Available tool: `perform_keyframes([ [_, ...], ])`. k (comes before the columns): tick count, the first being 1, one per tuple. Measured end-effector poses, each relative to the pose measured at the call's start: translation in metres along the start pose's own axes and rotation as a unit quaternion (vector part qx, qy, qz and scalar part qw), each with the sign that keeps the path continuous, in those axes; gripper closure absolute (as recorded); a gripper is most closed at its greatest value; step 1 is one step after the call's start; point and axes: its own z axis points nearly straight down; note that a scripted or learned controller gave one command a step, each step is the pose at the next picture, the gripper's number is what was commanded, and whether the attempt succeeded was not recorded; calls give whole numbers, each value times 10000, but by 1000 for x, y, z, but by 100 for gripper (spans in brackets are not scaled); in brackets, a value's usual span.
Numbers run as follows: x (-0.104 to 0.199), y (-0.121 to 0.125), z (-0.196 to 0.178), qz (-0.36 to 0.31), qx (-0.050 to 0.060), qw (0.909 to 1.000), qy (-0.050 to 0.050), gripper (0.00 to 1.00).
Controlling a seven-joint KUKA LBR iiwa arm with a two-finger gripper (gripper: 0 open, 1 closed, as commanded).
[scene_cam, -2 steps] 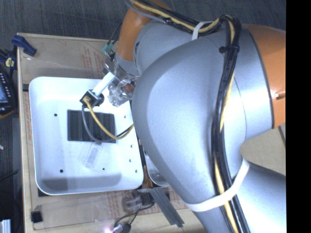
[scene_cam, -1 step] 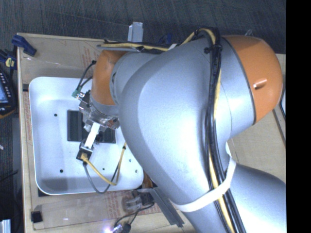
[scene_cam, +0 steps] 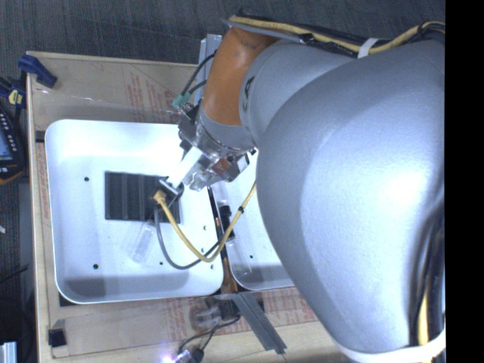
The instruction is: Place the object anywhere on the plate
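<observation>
In left bin [scene_cam: 68, 138], dark ribbed plate [scene_cam: 128, 195] lies flat near centre. Small clear object [scene_cam: 143, 244], hard to make out against white floor, sits at plate's 5 o'clock, just beside its lower edge, not on it. Gripper [scene_cam: 198, 174] hangs at plate's 3 o'clock, by its right edge; I cannot tell whether spread or closed. My read: pick not yet made, step is approach. Next move calls for shift toward 7 o'clock, centring over clear object, descent, pinch, lift onto plate.
</observation>
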Motion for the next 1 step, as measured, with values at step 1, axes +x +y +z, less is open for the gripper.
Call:
perform_keyframes([
  [1,-51,-50,45,86,4,10000,-30,100],
])
